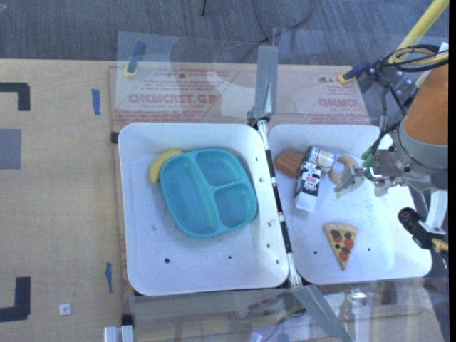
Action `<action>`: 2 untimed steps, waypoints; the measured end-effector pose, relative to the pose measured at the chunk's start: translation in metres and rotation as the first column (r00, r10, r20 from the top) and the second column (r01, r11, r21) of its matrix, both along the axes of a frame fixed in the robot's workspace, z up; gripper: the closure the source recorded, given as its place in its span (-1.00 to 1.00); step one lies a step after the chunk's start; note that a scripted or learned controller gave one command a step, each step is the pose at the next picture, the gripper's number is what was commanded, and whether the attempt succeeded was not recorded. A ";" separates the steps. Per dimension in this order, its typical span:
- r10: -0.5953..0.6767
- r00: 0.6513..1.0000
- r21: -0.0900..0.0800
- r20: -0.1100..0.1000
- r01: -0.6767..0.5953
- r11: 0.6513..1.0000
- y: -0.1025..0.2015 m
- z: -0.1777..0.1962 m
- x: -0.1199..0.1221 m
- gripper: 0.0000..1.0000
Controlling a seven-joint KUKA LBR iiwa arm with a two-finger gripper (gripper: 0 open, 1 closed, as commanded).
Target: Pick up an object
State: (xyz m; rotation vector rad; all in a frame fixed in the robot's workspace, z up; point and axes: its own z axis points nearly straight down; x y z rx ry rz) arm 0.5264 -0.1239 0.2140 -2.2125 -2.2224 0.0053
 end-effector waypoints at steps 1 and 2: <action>0.156 0.988 0.001 0.001 -0.156 0.988 0.018 -0.091 0.045 -1.00; 0.181 0.983 -0.004 0.013 -0.181 0.984 0.016 -0.126 0.105 -1.00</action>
